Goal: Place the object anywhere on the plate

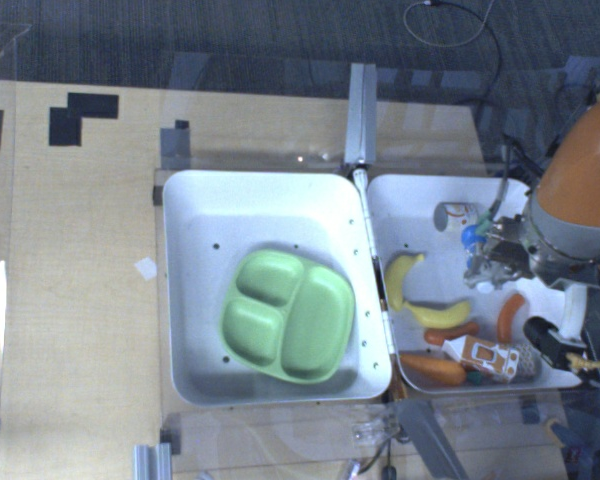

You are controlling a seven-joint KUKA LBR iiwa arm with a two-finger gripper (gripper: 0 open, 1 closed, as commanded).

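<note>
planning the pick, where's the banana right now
The banana lies in the right bin, near its left wall, just above the carrot and left of the gripper.

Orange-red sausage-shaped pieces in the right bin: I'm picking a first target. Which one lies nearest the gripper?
The short upright-angled sausage, just below the gripper. The other two lie lower left, under the banana.

The pale wood-grain counter point(70, 298) carries two shallow white bins side by side, the left bin point(195, 218) and the right bin point(405, 203), their inner rims touching. Black patches point(80, 116) mark its far-left surface.
</note>
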